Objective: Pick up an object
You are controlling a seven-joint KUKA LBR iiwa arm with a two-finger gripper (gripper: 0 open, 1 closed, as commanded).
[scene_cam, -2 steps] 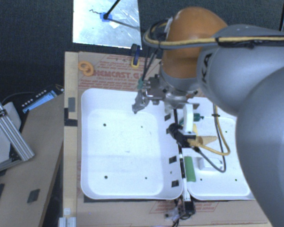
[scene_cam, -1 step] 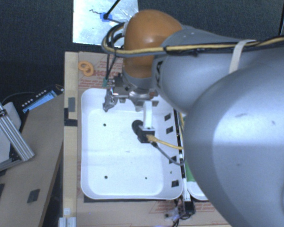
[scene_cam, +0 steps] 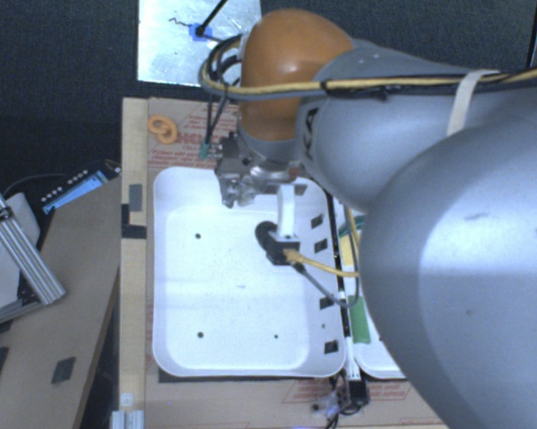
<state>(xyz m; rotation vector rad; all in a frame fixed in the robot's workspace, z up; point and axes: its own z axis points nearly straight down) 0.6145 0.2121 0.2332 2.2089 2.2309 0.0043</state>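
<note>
My gripper [scene_cam: 238,188] hangs over the far edge of the left white bin [scene_cam: 212,296], below the orange band of the wrist. Nothing shows between its tips, and the slanted view does not reveal how they stand. A green thing [scene_cam: 361,322] lies in the visible strip of the right bin [scene_cam: 379,363], against its left wall. The arm covers most of that green thing and nearly all of the right bin.
An orange pretzel-shaped piece [scene_cam: 163,129] lies on the bench beyond the left bin's far left corner. A silvery sheet [scene_cam: 192,32] sits further back. A metal frame [scene_cam: 18,252] stands at the left. The grey arm fills the right side.
</note>
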